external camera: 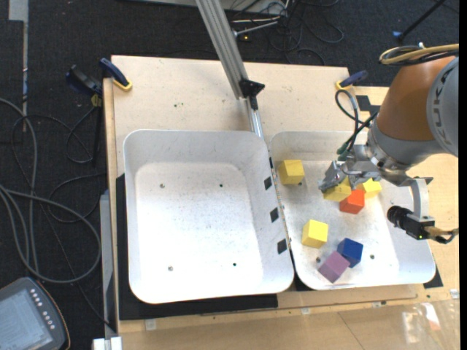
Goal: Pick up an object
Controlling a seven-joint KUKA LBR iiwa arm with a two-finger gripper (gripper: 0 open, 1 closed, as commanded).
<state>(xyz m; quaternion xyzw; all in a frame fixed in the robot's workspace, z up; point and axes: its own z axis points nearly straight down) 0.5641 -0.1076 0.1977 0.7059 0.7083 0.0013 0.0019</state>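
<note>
The gripper (337, 180) is lowered over a yellow block (338, 191) beside an orange cube (352, 200); the block's long axis is hidden.

Arm (419, 108) reaching in, tool (337, 178) lowered

Yellow cube (293, 171), orange block (352, 200), blue cube (351, 250), purple cube (334, 266).

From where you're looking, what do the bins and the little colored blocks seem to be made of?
The bins look like thin molded white plastic: rounded corners, smooth matte walls, scuffed with dark specks. The blocks, such as the yellow one and the blue one, look like painted wood or solid plastic: crisp edges, flat even color. Which one, I can't tell.
</note>
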